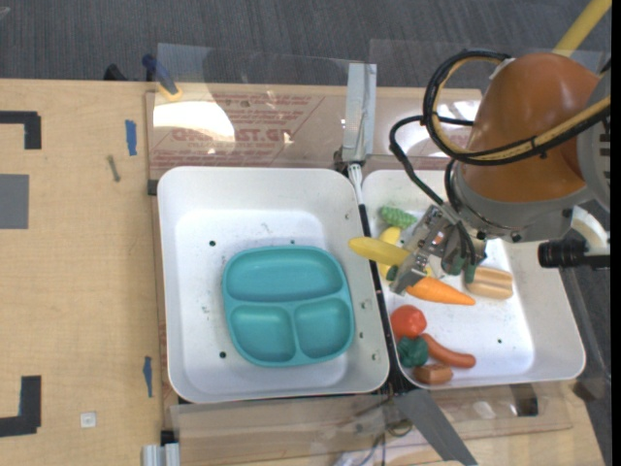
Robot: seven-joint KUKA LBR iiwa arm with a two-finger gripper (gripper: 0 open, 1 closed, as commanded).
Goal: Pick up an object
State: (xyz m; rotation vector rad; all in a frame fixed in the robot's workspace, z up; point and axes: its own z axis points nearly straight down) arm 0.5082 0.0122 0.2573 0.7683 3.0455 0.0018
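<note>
Right bin (553,348) crowded at its left wall; gripper (419,252) over toy banana (376,250) and carrot (441,291); jaws' opening indiscernible.

The arm (529,134) comes in from the right and bends down steeply, so its orange band faces the camera as a broad dome above the grey wrist (505,207). Black cables (437,115) loop out from the band on its left side and run down toward the wrist. Below the wrist, the gripper (419,252) points down and to the left, its metal parts tilted at a slant.
</note>
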